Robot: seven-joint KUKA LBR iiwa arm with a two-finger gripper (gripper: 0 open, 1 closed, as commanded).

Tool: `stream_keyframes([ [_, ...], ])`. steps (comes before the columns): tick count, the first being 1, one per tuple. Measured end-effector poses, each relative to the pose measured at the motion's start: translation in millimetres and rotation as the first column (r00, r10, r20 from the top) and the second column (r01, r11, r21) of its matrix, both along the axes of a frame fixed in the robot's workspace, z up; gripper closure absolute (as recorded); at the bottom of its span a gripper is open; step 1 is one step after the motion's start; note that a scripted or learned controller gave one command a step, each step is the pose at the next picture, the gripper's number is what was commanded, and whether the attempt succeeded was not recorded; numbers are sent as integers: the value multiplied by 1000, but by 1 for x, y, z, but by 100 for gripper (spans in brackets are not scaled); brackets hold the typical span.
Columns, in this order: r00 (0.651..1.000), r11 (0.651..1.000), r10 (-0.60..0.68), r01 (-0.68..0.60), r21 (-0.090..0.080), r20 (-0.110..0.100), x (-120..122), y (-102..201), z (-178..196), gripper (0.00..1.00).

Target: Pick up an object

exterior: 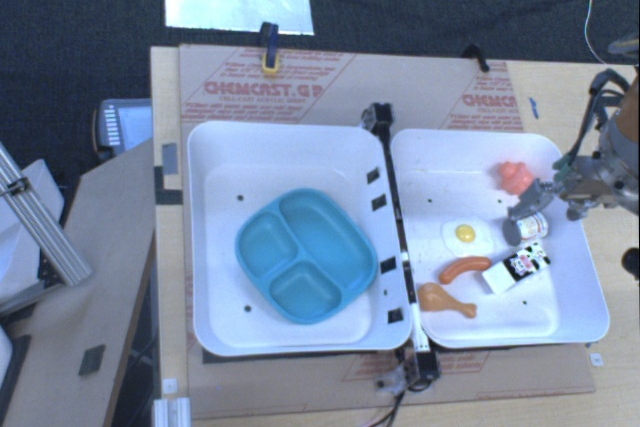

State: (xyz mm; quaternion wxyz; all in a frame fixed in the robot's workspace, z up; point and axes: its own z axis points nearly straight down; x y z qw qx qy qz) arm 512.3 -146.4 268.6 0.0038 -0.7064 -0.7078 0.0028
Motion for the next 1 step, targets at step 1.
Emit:
stream_keyframes([
  [1,1000,1000,2,-2,-1,5,1,0,3,0],
])
